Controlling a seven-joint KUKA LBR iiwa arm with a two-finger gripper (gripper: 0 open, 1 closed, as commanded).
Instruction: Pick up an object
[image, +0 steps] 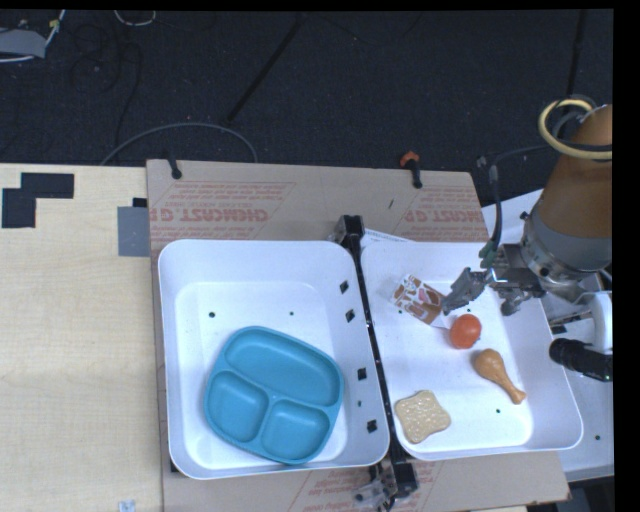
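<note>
The end effector (478, 287) is positioned just above the tomato (464, 331), presumably for descent. Its opening cannot be determined. Nothing is seen held.

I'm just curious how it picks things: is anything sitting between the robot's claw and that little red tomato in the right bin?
Nothing visible is in the way. The gripper hangs just above and left of the tomato, with bare bin floor between. The snack packet lies to the left, the chicken drumstick below right; neither covers the tomato.

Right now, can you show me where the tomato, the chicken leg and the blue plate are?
tomato (464, 331), camera view, middle of its red top.
chicken leg (497, 372), camera view, its thick meaty end.
blue plate (222, 378), camera view, its left rim.
</note>
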